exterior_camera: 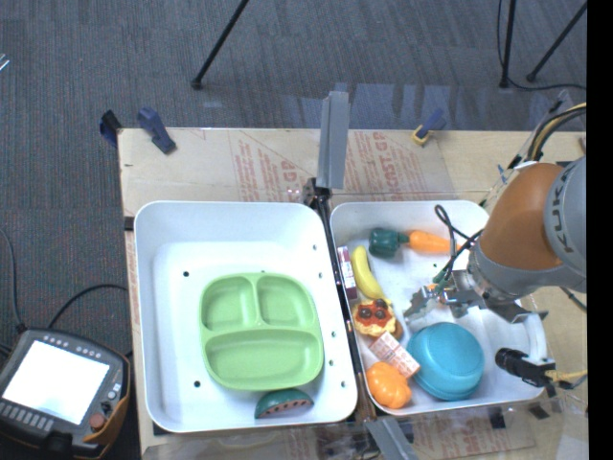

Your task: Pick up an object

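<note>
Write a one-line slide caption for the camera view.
Grey arm's gripper hovers above round blue bowl in right white bin; green divided plate lies left.

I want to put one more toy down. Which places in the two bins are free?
Free: the left bin floor around the green divided plate, and the plate's compartments. The right bin is crowded: banana, carrot, blue bowl, orange, and the arm above.
</note>
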Tool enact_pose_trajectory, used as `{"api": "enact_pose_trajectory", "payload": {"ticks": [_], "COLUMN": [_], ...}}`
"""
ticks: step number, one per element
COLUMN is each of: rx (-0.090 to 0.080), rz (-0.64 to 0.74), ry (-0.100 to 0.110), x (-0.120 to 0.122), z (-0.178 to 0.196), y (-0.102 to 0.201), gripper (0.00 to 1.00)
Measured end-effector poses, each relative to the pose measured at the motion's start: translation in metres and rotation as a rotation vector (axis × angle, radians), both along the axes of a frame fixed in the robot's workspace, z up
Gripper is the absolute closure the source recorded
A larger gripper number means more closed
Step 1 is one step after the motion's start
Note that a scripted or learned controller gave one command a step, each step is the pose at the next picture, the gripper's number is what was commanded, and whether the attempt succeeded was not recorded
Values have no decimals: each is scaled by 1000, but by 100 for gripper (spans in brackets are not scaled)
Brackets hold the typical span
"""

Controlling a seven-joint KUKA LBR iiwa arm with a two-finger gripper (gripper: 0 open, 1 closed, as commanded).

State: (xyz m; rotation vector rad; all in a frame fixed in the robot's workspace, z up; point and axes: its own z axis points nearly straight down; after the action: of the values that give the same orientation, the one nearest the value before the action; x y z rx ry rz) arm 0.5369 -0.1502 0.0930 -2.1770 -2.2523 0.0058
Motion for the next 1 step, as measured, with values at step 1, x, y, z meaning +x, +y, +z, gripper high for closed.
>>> {"api": "enact_pose_trajectory", "payload": {"ticks": [1], "rx": [-5], "rz": [-303], "ry": [-9], "x": [-61], "z": [-6], "y": [48], "gripper": [0]}}
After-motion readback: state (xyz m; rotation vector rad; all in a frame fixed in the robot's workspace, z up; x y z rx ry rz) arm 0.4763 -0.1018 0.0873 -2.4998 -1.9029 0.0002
